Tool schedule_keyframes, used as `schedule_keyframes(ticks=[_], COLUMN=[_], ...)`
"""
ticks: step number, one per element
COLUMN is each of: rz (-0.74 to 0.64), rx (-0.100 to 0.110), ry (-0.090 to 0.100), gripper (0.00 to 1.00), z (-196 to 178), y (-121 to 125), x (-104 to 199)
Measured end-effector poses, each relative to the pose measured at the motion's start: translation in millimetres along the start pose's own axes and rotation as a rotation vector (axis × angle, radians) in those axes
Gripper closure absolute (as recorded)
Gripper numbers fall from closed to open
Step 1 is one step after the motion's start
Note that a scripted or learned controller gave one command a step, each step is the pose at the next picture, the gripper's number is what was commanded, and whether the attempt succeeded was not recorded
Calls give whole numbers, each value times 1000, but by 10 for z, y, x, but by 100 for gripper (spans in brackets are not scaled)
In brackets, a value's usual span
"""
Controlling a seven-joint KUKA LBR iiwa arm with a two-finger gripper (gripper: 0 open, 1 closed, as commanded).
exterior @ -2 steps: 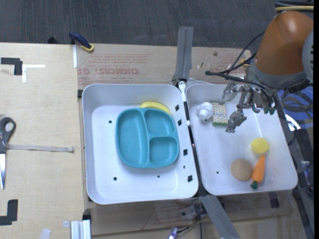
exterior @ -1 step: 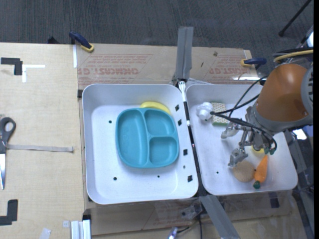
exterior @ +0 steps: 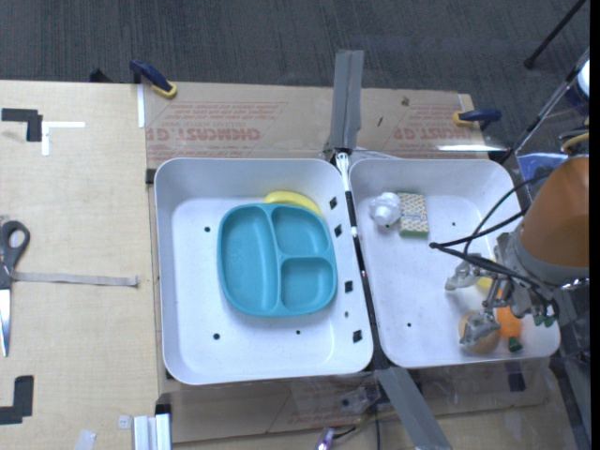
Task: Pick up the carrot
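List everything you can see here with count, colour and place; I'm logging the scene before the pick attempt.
bins: 2, white, side by side on the bench
divided plate: 1, teal, middle of the left bin
yellow item: 1, yellow, behind the plate, mostly hidden
sponge: 1, green and pale, top of the right bin
crumpled item: 1, white-grey, just left of the sponge
carrot: 1, orange with green end, lower right corner of the right bin, at the gripper
scissors: 1, grey, on the bench at far left
clamps: 2, blue and yellow, along the cardboard's back edge
arm: 1, grey and orange, over the right bin
gripper: 1, metal, next to the carrot
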State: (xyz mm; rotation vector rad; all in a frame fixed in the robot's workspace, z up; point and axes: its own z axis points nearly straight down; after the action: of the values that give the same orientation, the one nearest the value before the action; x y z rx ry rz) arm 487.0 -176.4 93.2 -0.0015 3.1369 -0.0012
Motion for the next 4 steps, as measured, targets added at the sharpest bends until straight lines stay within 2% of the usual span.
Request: schedule_keyframes(ticks=[1,2,3,4], rz=[-3,37,-108,3], rx=[2,0,0,0], ry=[-6,-2,-1,-2], gripper=[100,100,100,100], z=[-108,-915,-930,-1125], y=[5,560,-128,351], x=[-31,-327,67,2])
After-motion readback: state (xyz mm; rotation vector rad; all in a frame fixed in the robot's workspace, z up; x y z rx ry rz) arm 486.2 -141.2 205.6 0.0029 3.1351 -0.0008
